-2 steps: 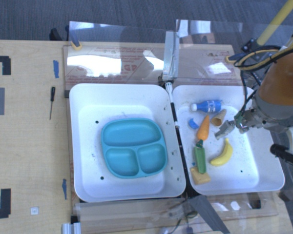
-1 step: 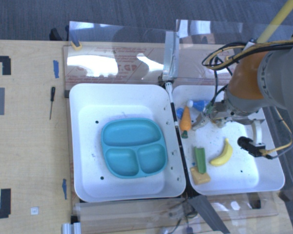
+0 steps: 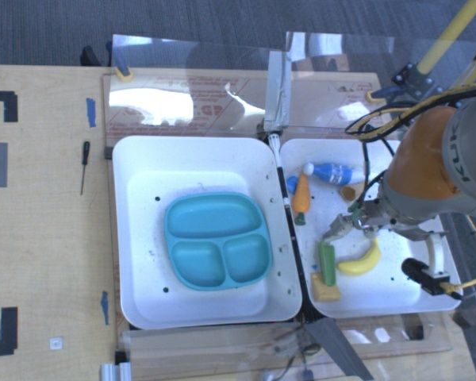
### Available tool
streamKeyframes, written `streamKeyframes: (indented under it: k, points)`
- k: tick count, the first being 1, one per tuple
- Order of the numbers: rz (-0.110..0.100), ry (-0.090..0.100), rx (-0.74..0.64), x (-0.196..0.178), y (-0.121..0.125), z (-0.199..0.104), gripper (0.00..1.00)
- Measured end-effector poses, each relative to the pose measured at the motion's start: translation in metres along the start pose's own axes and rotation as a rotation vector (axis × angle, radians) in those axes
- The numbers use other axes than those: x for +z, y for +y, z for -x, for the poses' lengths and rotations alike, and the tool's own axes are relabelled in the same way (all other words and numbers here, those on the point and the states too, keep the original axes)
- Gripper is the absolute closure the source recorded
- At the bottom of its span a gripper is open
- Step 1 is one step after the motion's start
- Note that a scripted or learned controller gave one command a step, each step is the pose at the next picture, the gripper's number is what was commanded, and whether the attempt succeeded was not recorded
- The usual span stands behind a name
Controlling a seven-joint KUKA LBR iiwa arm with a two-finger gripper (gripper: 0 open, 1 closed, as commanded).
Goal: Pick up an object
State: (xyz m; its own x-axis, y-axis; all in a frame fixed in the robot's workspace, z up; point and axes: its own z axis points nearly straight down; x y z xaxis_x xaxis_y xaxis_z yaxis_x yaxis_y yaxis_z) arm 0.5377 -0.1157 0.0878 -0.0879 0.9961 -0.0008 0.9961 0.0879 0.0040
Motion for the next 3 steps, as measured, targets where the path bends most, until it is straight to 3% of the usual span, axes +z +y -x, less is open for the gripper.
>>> streamKeyframes:
  k: [1,2,3]
  points:
    - [-0.006,0.003,-0.114,-0.008,-0.058,-0.014,0.00]
    - [-0.004,0.002,-0.112,-0.017,-0.057,-0.013,1.00]
    - [0.001,0.002,-0.142,-0.099,-0.049,-0.085,1.00]
